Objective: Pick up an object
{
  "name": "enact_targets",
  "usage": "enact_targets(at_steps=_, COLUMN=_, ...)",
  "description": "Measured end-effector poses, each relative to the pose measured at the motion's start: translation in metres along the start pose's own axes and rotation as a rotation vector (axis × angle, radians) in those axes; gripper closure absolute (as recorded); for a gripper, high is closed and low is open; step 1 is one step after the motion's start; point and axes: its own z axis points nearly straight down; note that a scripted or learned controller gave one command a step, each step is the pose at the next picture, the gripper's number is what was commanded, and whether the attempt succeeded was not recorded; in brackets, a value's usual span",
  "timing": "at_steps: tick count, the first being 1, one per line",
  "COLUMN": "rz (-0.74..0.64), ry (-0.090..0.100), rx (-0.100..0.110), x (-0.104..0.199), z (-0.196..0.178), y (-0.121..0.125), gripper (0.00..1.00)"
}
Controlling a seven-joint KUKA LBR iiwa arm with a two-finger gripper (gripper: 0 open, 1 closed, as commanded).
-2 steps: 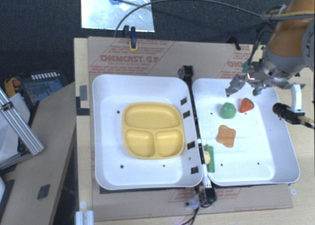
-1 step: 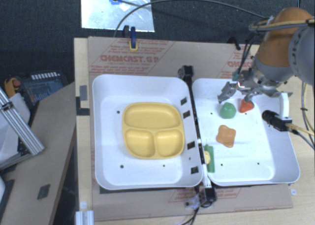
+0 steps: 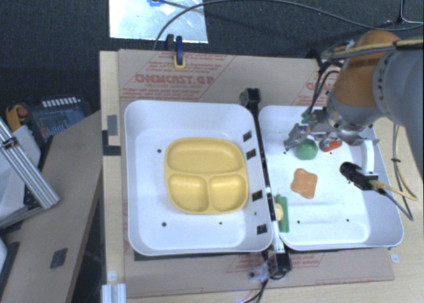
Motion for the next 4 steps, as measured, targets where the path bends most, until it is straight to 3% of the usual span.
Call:
enact_targets(at_steps=1, rz=0.001, ry=0.000, rx=0.001, x=0.000, z=0.052, y=0.000, gripper=0.00)
enact_targets(at_steps=2, rz=0.002, ry=-0.001, rx=-0.003, x=0.000, z=0.039, y=0.001, gripper=1.00)
enact_targets(at_steps=4, rz=-0.003, ry=-0.002, rx=-0.010, x=-0.001, z=-0.062, y=0.018, gripper=1.00)
